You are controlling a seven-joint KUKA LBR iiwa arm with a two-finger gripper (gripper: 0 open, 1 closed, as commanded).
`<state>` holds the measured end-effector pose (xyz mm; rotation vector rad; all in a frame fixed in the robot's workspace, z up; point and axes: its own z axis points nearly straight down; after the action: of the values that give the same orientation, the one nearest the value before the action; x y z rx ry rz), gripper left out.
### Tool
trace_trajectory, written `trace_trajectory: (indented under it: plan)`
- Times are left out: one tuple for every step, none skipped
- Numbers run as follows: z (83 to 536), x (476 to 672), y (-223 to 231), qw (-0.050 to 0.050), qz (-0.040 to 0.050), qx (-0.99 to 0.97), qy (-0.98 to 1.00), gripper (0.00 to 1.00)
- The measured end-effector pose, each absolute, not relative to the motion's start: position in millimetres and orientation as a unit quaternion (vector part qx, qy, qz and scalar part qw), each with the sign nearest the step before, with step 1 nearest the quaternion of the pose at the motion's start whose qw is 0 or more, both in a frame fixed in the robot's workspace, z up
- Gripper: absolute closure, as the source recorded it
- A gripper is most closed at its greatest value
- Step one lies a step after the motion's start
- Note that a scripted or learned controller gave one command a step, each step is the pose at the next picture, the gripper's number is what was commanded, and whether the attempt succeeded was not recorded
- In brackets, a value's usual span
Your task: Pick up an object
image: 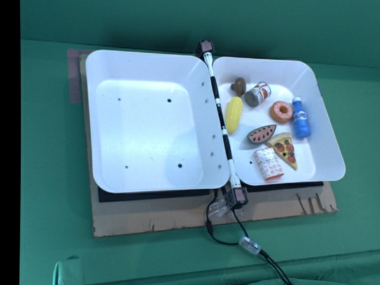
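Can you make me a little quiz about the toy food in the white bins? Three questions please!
1. True or false: the corn lies in the right bin.
2. Which toy lies right next to the pizza slice? A) watermelon slice B) brown toy C) can
3. Fill in: the bottle beside the donut is coloured ____.

Key: 1 true; 2 A; 3 blue.
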<state>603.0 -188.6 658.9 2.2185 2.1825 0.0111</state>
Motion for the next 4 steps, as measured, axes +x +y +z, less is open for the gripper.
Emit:
trace_trajectory:
  plan:
    - [658.9, 602.8, -188.9, 0.015, 0.0033, 0.713, 0.701, 0.0]
    - [637.5, 578.9, -187.3, 0.004, 0.0014, 0.71, 0.704, 0.0]
    - [638.1, 592.8, -187.8, 0.009, 0.002, 0.71, 0.704, 0.0]
    - [638.5, 593.0, -188.1, 0.009, 0.002, 0.71, 0.704, 0.0]
